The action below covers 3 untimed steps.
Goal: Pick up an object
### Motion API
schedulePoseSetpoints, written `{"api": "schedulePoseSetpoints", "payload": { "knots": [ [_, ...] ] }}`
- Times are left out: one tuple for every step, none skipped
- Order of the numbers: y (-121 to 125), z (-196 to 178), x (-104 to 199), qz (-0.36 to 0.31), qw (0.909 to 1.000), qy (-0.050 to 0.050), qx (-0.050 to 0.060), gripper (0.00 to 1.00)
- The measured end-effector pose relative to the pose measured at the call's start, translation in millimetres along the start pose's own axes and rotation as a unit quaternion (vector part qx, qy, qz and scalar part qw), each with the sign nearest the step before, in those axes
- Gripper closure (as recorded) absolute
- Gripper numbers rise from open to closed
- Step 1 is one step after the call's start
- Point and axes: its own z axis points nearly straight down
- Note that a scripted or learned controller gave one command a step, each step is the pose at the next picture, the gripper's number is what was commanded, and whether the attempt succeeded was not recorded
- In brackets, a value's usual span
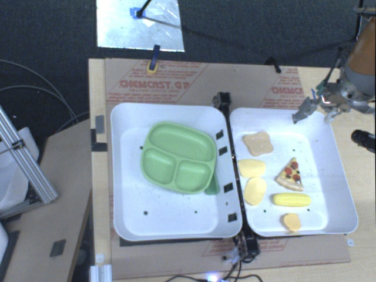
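The right bin (338,175) holds several toy foods: a tan toast slice (258,143), a pizza slice (290,175), two pale yellow chips (251,168) (255,190), a corn cob (292,200) and a small orange piece (291,221). My gripper (318,110) hangs over that bin's far right corner, above and right of the toast. Its fingers stand open with nothing between them.
A green divided plate (178,157) lies in the left bin (126,216). A black divider with clips (229,163) runs between the bins. Brown cardboard (194,81) lies under both, and a shiny sheet (141,16) sits beyond it.
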Motion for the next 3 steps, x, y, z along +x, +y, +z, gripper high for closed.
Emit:
{"api": "schedulePoseSetpoints", "payload": {
  "knots": [
    [-84.4,134.3,-14.7,0.003,1.0000,0.001,0.004,0.00],
    [-78.6,117.0,-14.3,0.001,1.0000,-0.001,-0.002,1.00],
    [-63.2,122.3,56.1,-0.003,1.0000,0.001,0.000,1.00]
  ]
}}
